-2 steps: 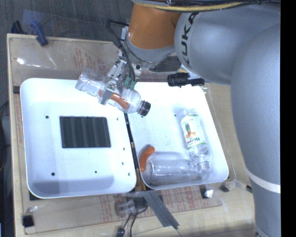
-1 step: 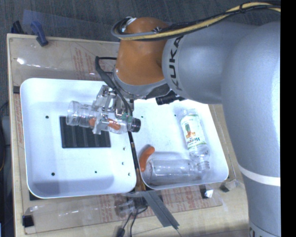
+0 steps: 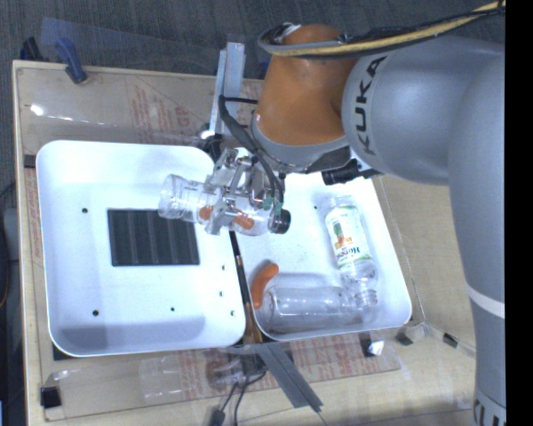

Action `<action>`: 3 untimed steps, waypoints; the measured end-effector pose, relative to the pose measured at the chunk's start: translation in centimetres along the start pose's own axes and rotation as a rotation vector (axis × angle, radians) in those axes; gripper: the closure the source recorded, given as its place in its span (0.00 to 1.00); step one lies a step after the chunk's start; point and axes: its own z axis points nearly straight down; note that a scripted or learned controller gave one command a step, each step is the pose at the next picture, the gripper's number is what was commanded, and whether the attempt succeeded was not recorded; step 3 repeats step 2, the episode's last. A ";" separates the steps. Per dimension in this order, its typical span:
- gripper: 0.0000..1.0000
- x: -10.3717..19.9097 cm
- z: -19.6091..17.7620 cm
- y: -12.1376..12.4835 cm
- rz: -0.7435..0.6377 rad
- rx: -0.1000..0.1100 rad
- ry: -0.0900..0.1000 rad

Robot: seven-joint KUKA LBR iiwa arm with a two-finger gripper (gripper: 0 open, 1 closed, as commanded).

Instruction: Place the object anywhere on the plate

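Your gripper (image 3: pixel 220 204) sits right over the ridge where the two bins meet, and between its fingers you can see a clear plastic bottle (image 3: pixel 188 201), gripped near its orange-capped end with the body sticking out toward the left bin (image 3: pixel 62 238). So the pincer is closed on that bottle, and the bottle is up off the bin floor, lying roughly level. Just below and left of the bottle, on the left bin's floor, you have the dark ribbed plate (image 3: pixel 153 237), a flat rectangle; the bottle's free end hangs just above the plate's upper right corner in this view, not touching it as far as you can tell. Behind the gripper, the orange band (image 3: pixel 298 87) and the grey arm (image 3: pixel 426 96) come in from the right. Out past the gripper to the right, in the right bin (image 3: pixel 398 298), a small bottle with a white label (image 3: pixel 348 242) lies along the far side, a large clear bottle (image 3: pixel 315 304) lies across the bin's near end, and an orange object (image 3: pixel 263 282) sits just beside that large bottle, close to the shared ridge. Both bins rest on the wooden bench (image 3: pixel 115 100).
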 end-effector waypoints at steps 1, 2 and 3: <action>0.00 0.0 0.0 0.0 0.000 0.000 -0.001; 0.00 -1.7 -5.3 4.6 -0.126 -0.001 -0.002; 0.00 -1.7 -5.3 4.6 -0.126 -0.001 -0.002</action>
